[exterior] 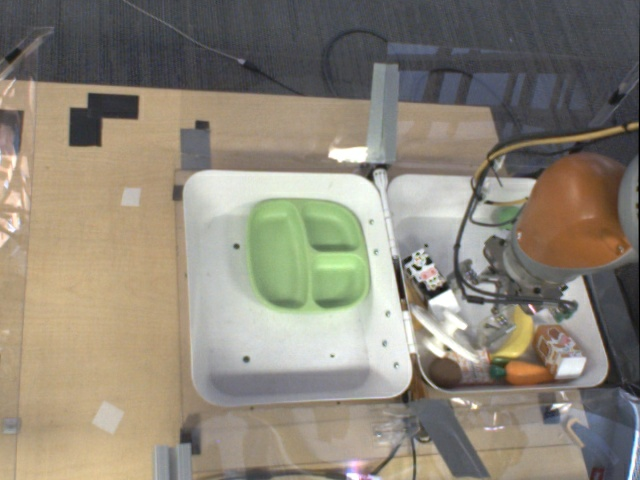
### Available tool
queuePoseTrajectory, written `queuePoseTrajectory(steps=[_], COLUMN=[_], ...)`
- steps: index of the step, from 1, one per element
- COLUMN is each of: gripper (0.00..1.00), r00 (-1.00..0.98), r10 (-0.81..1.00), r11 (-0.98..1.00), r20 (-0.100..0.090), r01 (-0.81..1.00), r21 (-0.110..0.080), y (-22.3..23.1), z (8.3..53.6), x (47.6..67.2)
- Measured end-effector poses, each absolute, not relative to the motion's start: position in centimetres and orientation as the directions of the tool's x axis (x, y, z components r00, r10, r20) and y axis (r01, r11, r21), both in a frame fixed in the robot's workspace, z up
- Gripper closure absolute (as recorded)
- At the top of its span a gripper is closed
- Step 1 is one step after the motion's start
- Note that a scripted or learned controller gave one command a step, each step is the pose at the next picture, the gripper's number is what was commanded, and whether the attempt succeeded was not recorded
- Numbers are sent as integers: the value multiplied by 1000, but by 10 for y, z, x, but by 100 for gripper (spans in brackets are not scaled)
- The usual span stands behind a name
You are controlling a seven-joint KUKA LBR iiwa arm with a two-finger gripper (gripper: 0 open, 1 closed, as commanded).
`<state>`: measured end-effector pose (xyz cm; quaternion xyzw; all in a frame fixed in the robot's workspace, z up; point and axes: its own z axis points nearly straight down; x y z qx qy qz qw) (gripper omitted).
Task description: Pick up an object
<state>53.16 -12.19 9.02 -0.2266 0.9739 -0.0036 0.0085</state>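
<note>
Down at 5 o'clock on the tabletop (100, 268), the right bin (440, 193) holds the clutter: banana (516, 337), carrot (527, 373). Arm's tool (510, 308) hovers above the banana; can't tell its state. I'd drop straight, centering on the banana, away from neighbours.

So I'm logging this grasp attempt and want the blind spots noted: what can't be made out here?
- Gripper: in the camera view, the orange wrist band covers most of it.
- Right bin: its far right part lies under the arm.
- Small items by the banana and carrot: too small and cluttered to identify.
</note>
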Motion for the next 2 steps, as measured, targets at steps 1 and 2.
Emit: queuePoseTrajectory(steps=[1,2], gripper=[0,0], r00=[-865,-812], r10=[-502,-584], r11=[865,812], r20=[-14,-15], r01=[-502,-584], r21=[-8,-15], y=[-160,-88], z=[90,91], x=[533,515])
